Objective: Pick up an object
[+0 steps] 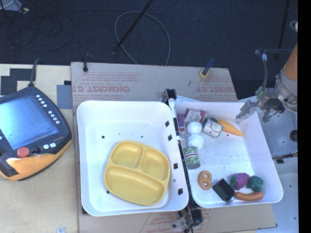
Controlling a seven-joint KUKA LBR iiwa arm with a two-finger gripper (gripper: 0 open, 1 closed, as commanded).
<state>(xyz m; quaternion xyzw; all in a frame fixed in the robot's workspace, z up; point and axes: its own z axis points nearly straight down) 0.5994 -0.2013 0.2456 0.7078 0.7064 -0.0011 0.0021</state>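
The job is only at its start: nothing is picked up yet. This is a guess from how things lie.

At the near end of the right bin [272, 178] lie a hot dog [249, 196], a black block [224, 189], a purple toy [239, 180] and a green toy [255, 182], all close together. A pretzel [204, 179] sits just beside the block. A bit farther in, a small green can [191, 157] leans by the wall between the bins.

In the left bin [92, 125] rests a yellow plate [137, 172] with three parts.

Farther back in the right bin are two white balls [195, 134], a small jar [212, 127], a red and white packet [193, 115] and a carrot [230, 128].

The carrot looks like the easy thing to grab, since it is nearest the tool. It lies flat. Its long line runs from left to right and tips a little toward the near side. Its thin end points right, to the bin wall. Its fat end touches the jar.

The tool [257, 108] hangs over the far right edge of the right bin, just beyond the carrot. Its two fingers stand apart and nothing is between them.

Next, I think the tool has to move a little left and toward the near side, then go down. Its fingers should close across the thin way of the carrot, not along it. The jar is close, so it could get bumped.

On the table [34, 198] at the left sits a screen box [30, 130].
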